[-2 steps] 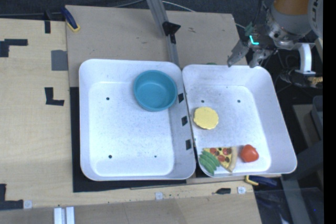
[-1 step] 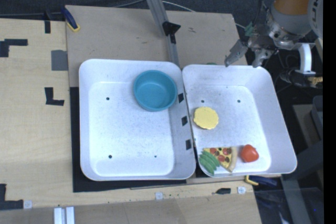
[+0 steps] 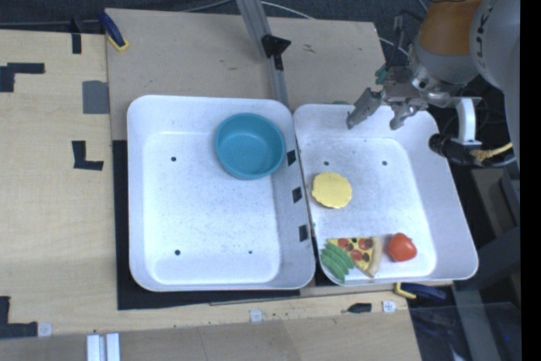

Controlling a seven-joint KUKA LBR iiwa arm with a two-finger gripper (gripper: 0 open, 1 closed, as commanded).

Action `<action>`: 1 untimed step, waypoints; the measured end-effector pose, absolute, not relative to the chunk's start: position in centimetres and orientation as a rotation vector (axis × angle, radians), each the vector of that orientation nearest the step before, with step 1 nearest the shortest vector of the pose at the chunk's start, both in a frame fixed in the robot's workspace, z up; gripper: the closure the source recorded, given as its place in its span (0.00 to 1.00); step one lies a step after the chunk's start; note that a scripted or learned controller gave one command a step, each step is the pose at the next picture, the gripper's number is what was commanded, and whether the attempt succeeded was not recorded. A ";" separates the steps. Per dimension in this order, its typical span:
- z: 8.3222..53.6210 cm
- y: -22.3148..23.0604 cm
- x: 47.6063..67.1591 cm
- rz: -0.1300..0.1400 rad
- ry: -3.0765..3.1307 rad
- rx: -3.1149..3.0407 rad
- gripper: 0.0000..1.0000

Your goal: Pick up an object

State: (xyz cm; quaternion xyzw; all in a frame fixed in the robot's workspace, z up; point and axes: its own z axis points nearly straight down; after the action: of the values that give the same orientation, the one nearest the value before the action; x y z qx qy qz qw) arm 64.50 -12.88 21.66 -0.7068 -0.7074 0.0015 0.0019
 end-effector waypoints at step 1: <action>16.9 -12.3 65.1 0.005 -2.220 -2.217 0.00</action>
State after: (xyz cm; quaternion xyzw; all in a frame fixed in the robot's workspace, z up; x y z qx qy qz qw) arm 65.11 -12.32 16.86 -0.7067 -0.7075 0.0016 0.0020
